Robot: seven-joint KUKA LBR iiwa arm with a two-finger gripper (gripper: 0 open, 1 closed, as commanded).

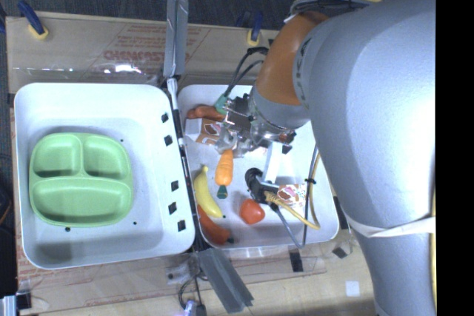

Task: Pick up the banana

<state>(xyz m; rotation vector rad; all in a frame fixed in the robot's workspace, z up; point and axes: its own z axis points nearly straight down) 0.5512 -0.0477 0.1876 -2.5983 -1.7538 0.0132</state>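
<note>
Banana lies below-left of gripper; jaws' state impossible to tell

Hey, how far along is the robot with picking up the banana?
Done: the arm has reached over the right bin. In hand: nothing visibly; the gripper sits above the carrot, not the banana. Left: the whole pick, since the banana lies flat in the bin beside the carrot and tomato.
</note>
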